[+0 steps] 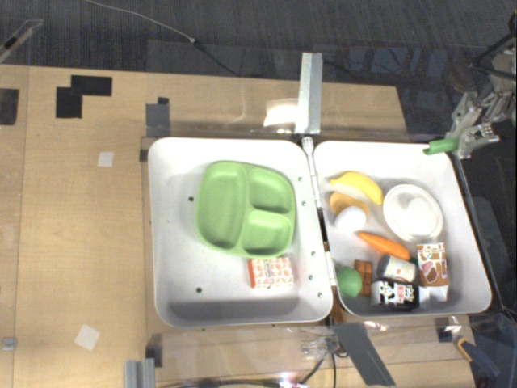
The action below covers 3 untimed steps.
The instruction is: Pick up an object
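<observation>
Left of the middle wall (308, 208), the green tray (245, 208) is biggest, w/ room around it. Next, right of the wall: white bowl (412, 209), banana (356, 187), carrot (384, 244), all packed tight, so a grab could bump a neighbor. Gripper (478, 125) sits far right past the rim; can't tell its state.
</observation>
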Tool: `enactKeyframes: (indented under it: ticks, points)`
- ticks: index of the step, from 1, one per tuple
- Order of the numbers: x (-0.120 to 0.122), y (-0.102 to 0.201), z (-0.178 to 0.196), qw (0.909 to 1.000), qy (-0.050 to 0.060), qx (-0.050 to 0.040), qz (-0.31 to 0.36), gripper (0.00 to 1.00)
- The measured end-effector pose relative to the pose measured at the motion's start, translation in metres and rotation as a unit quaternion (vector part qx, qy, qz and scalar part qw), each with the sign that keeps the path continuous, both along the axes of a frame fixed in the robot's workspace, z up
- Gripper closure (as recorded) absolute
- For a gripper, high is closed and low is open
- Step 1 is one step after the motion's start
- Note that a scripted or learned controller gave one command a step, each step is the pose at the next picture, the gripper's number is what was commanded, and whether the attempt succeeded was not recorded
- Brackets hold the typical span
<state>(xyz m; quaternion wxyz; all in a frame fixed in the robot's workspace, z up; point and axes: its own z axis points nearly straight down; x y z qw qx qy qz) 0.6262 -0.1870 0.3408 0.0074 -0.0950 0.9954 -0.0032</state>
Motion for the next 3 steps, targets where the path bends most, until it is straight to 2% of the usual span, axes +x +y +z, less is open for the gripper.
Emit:
enactKeyframes:
  ticks: [1, 2, 3]
  points:
    - [-0.046, -0.019, -0.080, 0.9952, 0.005, 0.0013, 0.098, 1.00]
    - [-0.027, -0.018, -0.076, 0.9405, 0.003, -0.0021, 0.340, 1.00]
    - [-0.112, -0.019, -0.081, 0.8751, 0.006, -0.0025, 0.484, 1.00]
